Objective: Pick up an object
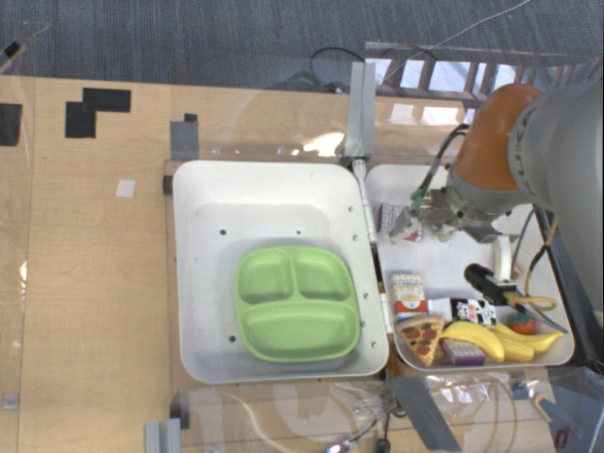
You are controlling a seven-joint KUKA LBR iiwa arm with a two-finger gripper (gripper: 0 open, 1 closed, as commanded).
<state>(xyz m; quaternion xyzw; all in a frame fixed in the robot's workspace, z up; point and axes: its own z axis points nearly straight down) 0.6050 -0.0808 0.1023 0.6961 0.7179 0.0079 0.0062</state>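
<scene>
Purple-and-white packet (388, 218) is lying at the far left corner of the right bin (439, 262), close against the wall. Tool (415, 221) is hanging just beside it, over the bin's far end; apart or together, cannot tell. Near end of the same bin is crowding a banana (491, 340), pizza slice (422, 336) and red-and-white carton (408, 293). Left bin (203, 215) is carrying a green divided plate (296, 302). Both bins are sitting on the wooden table (85, 300).
</scene>
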